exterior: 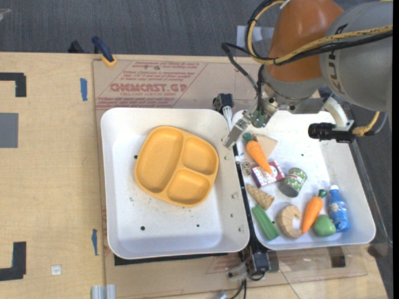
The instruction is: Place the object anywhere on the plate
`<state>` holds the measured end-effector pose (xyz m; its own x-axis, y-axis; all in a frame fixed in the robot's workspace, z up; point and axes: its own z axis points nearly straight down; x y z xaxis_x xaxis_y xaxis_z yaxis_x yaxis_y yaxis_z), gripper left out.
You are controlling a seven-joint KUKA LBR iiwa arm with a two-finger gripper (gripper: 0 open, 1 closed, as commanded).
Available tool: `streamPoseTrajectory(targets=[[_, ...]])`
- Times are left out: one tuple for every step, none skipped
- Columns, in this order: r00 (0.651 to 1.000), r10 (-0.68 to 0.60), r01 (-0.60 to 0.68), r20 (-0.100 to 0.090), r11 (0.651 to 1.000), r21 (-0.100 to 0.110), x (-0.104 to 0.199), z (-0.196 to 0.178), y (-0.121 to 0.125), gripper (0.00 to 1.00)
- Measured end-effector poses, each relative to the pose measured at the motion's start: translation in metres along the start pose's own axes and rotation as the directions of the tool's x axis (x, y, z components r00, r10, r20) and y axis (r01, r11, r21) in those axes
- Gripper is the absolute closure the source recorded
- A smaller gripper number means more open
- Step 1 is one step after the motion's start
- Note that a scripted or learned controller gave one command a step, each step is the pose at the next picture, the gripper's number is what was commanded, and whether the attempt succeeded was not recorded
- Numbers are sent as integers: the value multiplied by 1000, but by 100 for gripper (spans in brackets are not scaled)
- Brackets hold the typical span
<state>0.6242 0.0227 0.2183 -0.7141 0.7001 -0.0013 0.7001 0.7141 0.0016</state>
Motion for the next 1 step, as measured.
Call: streamPoseTrajectory(targets=[[1000,0,0,0,1000,0,0,0,0,0]])
